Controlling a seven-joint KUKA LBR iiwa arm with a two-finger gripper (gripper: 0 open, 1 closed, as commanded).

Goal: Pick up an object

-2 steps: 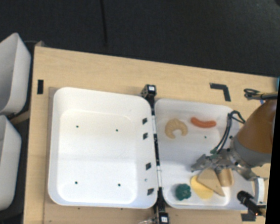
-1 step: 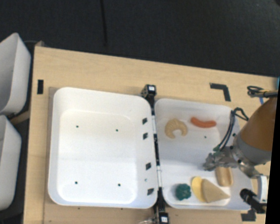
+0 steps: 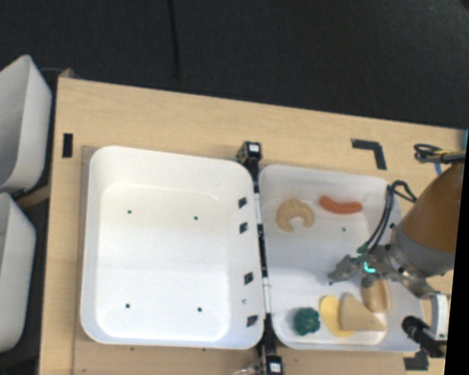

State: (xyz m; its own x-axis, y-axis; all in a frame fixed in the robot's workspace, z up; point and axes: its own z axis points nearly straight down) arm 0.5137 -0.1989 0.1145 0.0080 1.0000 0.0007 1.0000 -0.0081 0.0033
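My gripper [image 3: 365,273] is low in the right bin [image 3: 293,259], near its right side, with the orange-banded wrist [image 3: 436,214] above it. Just below the gripper lies a tan loaf-like piece [image 3: 377,295], touching or nearly touching it. A tan wedge [image 3: 360,316] rests on a yellow piece [image 3: 330,312] at the bin's front, with a green lump [image 3: 307,320] to their left. Farther back lie a tan croissant shape [image 3: 296,215] and an orange-red sausage [image 3: 341,205].
The left bin [image 3: 95,243] sits beside the right one, split from it by a ridge with black clips [image 3: 258,251]. White boxes [image 3: 3,133] stand at the far left of the bench. Black cabling [image 3: 386,211] hangs beside the wrist.
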